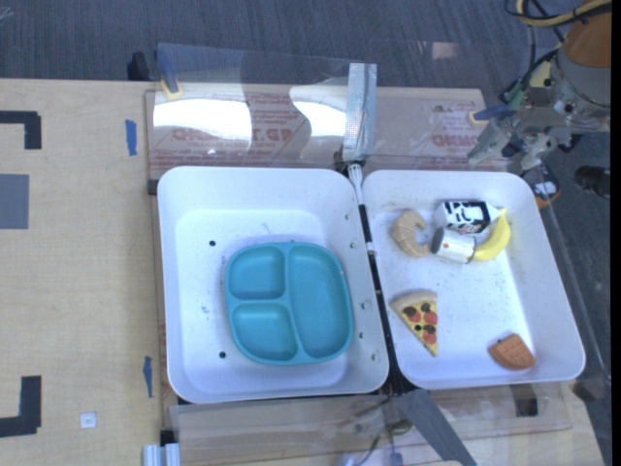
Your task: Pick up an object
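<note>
Two white bins side by side on the bench. Left bin [184,212] holds a teal divided plate [288,301], three compartments, lying flat near the middle.

Right bin [543,289] holds the loose items. Near its far wall: a tan doughnut-like piece [410,232], ring shape hard to confirm. Just right of it a cluster: a black-and-white item [466,216], markings too blurred to read; a small white cylinder [453,249] touching its near side; a banana [495,240] curving around the right of both, its far end partly hidden behind the black-and-white item. Near the bin's middle, a pizza slice [419,320], point toward the near wall. In the near right corner, an orange-brown wedge [511,352], identity unclear, possibly bread.

Arm [588,37] enters at the top right, cut off by the frame edge, yellow cables looping above it. Gripper [519,142] sits beyond the far right corner of the right bin, above the bench rather than over the items, well apart from all of them. Its fingers are lost in dark clutter: spread or pressed together, cannot tell. Nothing visibly between them.

Clear plastic sheet [262,95] stands behind the bins, glare across it.
</note>
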Action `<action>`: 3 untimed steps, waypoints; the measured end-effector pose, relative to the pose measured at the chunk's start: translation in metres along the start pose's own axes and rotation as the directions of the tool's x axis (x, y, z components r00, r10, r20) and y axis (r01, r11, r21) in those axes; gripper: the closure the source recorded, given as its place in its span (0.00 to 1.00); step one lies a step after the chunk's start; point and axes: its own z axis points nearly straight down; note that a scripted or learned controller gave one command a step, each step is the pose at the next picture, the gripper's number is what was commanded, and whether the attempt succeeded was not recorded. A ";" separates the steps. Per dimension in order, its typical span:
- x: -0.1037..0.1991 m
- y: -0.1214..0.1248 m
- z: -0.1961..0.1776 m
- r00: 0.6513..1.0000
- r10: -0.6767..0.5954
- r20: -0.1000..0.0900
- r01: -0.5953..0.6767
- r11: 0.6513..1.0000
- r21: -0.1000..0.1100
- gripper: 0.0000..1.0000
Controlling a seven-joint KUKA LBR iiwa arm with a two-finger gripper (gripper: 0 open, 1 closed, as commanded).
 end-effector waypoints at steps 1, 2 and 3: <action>0.032 0.009 0.141 1.000 -0.006 0.001 0.006 1.000 -0.003 0.00; 0.043 0.019 0.164 0.978 -0.207 0.022 0.208 0.978 -0.025 0.00; 0.040 -0.020 0.163 0.902 -0.431 0.036 0.432 0.901 -0.046 0.00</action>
